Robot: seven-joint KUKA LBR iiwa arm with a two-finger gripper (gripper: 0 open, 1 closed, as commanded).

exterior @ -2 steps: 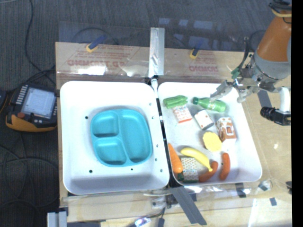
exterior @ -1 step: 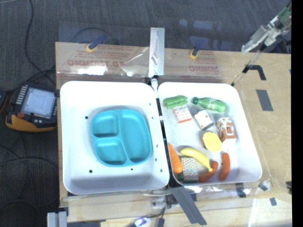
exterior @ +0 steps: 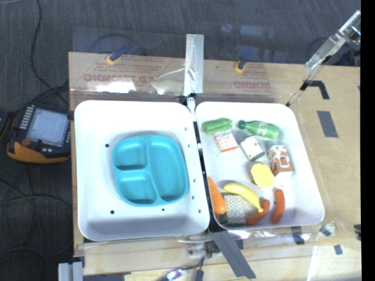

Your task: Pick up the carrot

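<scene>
carrot [exterior: 217,199] sits in the right bin [exterior: 304,157], near-left corner, tight along the wall it shares with the left bin [exterior: 94,157].

- Long axis runs far-to-near, leaning slightly right toward the near end. Narrow tip looks to point to the far side and the thicker end to the near rim, but it's small, so not certain.
- Right flank touches a patterned packet [exterior: 234,208]. The banana [exterior: 243,195] curves just beside it and over that packet.
- Two reddish sausage shapes [exterior: 278,205] lie further right along the near wall.
- Room: bin wall on the left, packet and banana on the right, near rim close below. The far side of the tip is bare bin floor up to a small carton [exterior: 224,140].
- Far half of the bin: green pod-like item [exterior: 217,124], green bottle [exterior: 259,129], white box [exterior: 252,147], brown-and-white box [exterior: 280,158], yellow lump [exterior: 262,175]. All well apart from the carrot.
- Labels: the carton has red/orange print, too small to read. The red lettering on the board [exterior: 117,75] behind the bins isn't legible.
- Left bin holds a teal divided tray [exterior: 151,168].
</scene>
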